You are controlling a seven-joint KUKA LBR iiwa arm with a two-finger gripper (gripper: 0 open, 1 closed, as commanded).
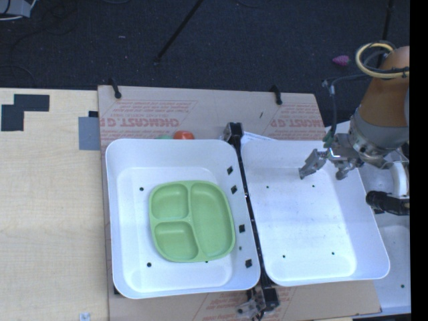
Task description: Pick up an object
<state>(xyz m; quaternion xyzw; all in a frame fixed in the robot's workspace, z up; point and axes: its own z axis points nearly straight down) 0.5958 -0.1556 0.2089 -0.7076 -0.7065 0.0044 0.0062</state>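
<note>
One green tray (192, 221), two white bins (127, 179).

One fixed cam, mounted above my worktop (47, 199), looking down at a slant. Far enough back to frame both white bins, left bin (127, 159) and right bin (361, 259), plus dark floor beyond. My arm (382, 105) enters from frame right.

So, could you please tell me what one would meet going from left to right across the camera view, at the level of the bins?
Left white bin → green divided plate lying in it → black divider between the bins → right white bin → claw over that bin's far right part.
</note>
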